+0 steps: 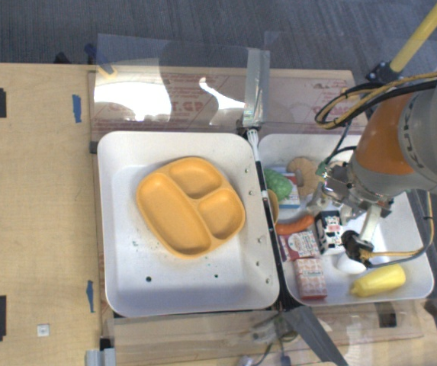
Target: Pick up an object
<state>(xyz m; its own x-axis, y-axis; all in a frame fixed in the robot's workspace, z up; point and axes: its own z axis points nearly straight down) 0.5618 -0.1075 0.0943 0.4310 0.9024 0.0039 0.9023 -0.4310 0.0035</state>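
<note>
The right bin (410, 213) holds several small things. A green item (280, 183) and a tan round item (303, 171) lie at its far left. An orange carrot-like piece (296, 224) lies by the left wall, with a red-and-white packet (303, 244) and a pink box (311, 277) nearer the front. A yellow banana-like thing (378, 279) rests at the front right. My gripper (327, 198) hangs low over the bin's middle, just right of the tan item and above a small black, white and blue item (329, 232). Nothing shows as lifted.
The left bin (126, 280) carries a yellow divided plate (191, 204) in its middle. A raised wall (268, 219) separates the two bins. The arm's grey and orange body (390, 147) covers the right bin's far right part. A clear sheet (172, 90) lies behind the bins.
</note>
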